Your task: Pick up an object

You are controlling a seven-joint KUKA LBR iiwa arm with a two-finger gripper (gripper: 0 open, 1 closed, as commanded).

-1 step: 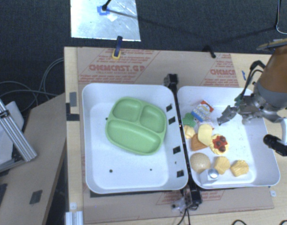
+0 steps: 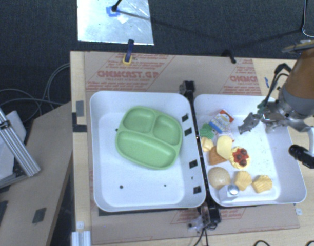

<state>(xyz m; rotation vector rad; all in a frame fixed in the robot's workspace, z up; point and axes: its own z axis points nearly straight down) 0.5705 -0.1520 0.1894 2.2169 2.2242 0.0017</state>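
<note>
Claw hovers over right shallow white bin, above and right of food pile; fingers blurred, cannot tell released or clenched. Nothing seen between them, so pick not yet done. Candidates close: small packet with red and blue print, pale yellow wedge, red-topped tart, round beige bun, two yellow pastry pieces. Pile tightly packed, neighbours may crowd grasp. Green divided plastic plate sits in left white bin, well apart. Cardboard-covered surface beneath.
</note>
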